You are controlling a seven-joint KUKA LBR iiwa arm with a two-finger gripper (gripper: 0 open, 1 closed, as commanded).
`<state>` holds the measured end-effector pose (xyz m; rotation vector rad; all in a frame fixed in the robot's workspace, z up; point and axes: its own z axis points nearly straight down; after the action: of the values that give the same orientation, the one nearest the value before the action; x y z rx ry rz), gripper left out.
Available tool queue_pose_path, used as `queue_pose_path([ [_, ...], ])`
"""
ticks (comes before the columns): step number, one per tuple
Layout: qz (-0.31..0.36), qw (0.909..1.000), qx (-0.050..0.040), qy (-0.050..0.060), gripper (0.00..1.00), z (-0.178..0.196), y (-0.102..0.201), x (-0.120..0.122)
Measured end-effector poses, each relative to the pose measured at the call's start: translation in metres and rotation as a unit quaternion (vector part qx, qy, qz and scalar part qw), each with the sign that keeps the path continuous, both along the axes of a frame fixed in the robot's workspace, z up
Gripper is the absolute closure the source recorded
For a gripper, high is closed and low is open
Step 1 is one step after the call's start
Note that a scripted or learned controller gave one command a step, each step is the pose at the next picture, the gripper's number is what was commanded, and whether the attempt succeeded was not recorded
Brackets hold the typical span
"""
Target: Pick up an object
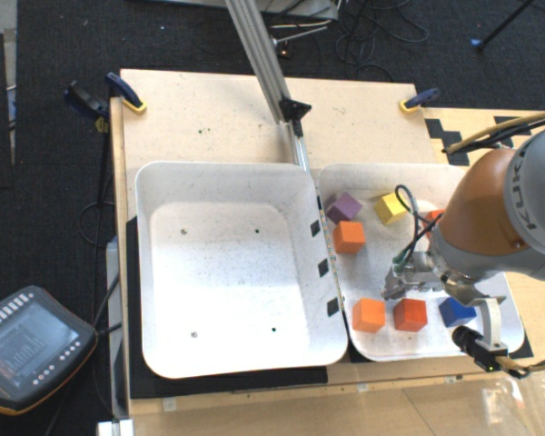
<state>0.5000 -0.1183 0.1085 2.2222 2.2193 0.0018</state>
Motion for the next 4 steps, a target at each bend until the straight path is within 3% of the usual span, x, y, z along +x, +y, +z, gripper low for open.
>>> queue_pose_path([
  [2,0.002,1.0,-0.0009,-0.003,1.0,0.107,0.004,0.014],
  [4,0.005,1.0,0.0006,-0.001,1.0,0.13,0.106,0.065],
])
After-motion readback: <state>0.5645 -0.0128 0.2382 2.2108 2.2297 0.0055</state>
